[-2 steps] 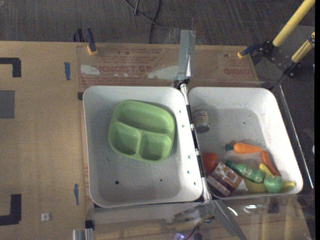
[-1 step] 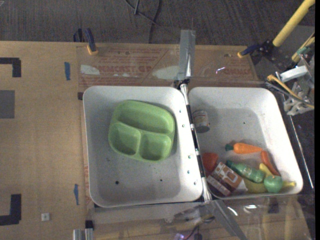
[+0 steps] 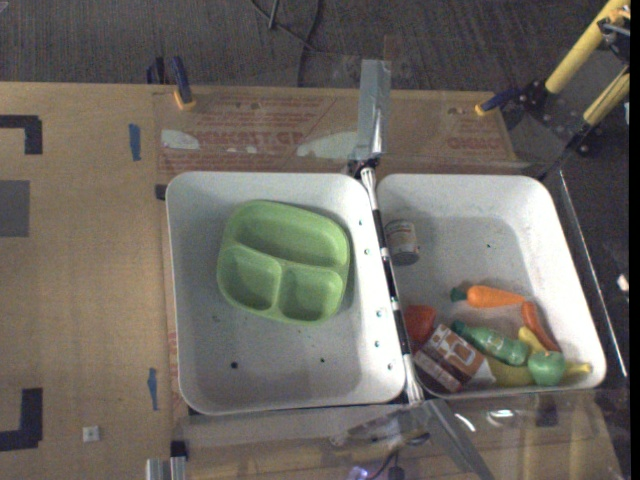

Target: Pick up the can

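A small can (image 3: 402, 242) with a pale label and a grey lid lies in the right bin (image 3: 490, 203), close against that bin's left wall and well apart from the other items. Nothing touches it.
The left bin (image 3: 200, 348) holds a green divided tray (image 3: 285, 261). Along the right bin's front lie a carrot (image 3: 492, 296), a green bottle (image 3: 494, 344), a brown carton (image 3: 449, 358), a red piece (image 3: 419, 321) and yellow and green toy foods (image 3: 535, 367). Yellow clamps (image 3: 585, 48) stand at the back right.
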Available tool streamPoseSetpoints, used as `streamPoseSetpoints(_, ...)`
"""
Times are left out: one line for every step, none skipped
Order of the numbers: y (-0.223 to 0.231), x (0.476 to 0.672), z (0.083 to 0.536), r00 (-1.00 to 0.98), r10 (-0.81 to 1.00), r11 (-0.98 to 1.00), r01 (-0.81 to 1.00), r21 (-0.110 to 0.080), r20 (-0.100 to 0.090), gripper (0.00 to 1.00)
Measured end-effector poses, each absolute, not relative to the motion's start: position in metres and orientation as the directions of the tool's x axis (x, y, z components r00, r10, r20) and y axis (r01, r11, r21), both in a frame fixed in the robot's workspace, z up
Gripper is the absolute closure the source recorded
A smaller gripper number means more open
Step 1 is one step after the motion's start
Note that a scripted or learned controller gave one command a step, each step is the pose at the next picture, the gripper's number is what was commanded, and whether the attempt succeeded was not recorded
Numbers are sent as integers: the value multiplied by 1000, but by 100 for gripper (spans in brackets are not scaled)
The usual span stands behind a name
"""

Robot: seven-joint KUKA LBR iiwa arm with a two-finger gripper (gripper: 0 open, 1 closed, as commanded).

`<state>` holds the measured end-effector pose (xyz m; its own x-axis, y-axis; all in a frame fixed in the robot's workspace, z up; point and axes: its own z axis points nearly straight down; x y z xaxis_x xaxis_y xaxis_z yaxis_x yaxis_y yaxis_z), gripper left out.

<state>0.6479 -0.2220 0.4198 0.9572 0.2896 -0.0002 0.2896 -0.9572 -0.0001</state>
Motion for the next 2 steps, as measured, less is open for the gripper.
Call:
streamPoseSetpoints(-221,661,435,975,222,-975,222,2,2,100)
streamPoseSetpoints(-222,619,245,980,199,-980,199,-2,-2,100)
